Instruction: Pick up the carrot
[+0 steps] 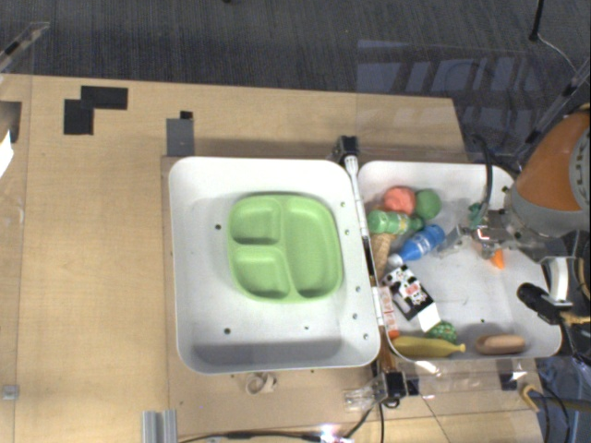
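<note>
In right bin (517, 303): approach step, carrot (499, 258) not yet lifted.
Carrot (small orange piece, partly hidden) lies on the bin floor at the right side, just beside and below the gripper (487, 236). Gripper's grasp state cannot be told from here. Next move, by judgement: settle squarely over the carrot, then close and lift.

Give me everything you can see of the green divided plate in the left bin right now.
The light green plastic plate is a rounded square with three compartments: two smaller ones on its left side, one long one on the right. It lies flat and upright near the middle of the left white bin, slightly turned. Nothing sits in it and nothing touches it except the bin floor.
</note>
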You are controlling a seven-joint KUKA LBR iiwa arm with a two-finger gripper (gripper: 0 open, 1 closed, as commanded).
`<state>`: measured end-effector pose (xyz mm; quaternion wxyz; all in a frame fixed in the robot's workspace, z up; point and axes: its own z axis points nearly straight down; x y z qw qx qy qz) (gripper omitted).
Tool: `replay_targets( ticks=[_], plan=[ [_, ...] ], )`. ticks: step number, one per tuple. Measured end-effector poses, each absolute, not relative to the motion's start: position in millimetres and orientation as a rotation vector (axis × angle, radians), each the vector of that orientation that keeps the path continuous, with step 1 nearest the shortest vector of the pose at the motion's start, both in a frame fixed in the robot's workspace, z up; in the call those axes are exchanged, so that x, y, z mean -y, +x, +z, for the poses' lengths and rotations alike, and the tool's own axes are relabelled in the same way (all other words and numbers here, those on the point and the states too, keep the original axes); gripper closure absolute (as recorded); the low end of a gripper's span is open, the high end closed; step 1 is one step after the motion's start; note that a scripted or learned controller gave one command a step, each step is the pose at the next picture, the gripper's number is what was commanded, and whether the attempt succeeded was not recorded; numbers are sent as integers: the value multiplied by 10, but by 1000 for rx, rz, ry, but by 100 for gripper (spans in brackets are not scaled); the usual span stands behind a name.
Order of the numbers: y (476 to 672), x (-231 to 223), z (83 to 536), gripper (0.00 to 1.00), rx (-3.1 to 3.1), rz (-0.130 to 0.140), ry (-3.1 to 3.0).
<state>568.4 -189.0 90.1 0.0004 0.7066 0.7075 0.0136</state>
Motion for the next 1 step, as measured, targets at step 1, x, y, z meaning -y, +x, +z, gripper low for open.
replay_targets(
  ticks=[1],
  plan=[
    [5927, 2019, 888, 0, -2767, 10, 1481]
  ],
)
